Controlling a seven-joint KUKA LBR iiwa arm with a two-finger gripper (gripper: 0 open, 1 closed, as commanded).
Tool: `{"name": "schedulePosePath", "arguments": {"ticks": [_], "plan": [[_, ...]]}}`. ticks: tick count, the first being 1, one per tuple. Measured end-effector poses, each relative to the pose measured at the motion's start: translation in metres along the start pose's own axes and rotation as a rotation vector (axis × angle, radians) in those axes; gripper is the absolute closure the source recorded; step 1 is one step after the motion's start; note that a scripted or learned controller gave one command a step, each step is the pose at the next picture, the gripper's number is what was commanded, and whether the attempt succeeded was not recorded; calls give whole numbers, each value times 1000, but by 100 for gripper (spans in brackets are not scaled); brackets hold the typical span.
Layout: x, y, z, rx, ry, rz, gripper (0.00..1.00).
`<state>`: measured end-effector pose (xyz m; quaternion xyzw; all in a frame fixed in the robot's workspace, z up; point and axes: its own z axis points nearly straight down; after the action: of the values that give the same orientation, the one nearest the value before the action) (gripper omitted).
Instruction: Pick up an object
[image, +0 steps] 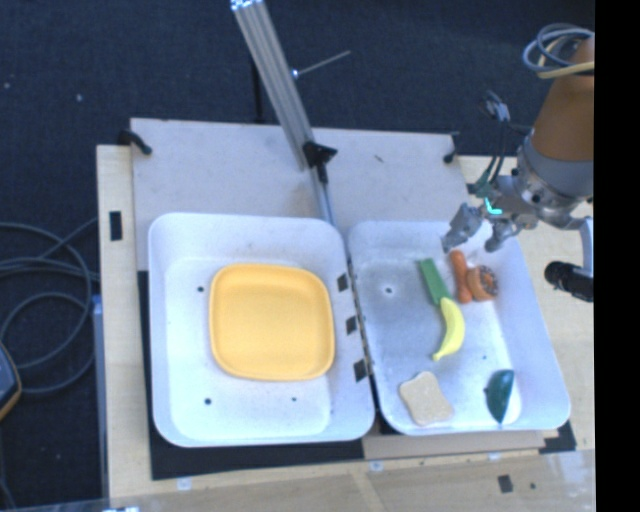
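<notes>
Nearest me, well below the jaws, lay a bread slice and a teal piece. Far to their left sat a yellow plate in the left bin. Just under the jaws, which I judged spread and empty, lay a green stick, banana and carrot, the likeliest pick as I read it.

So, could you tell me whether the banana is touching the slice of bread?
Apart: the camera view shows bare white bin floor between the banana and the slice of bread.
</notes>
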<state>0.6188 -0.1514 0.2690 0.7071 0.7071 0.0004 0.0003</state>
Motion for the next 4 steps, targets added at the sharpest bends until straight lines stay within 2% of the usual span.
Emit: {"name": "schedulePosePath", "arguments": {"ticks": [1, 3, 4], "plan": [[0, 0, 0, 0, 0, 0, 0], [12, -8, 116, 6, 0, 1, 0], [11, -8, 166, 1, -1, 1, 0]]}}
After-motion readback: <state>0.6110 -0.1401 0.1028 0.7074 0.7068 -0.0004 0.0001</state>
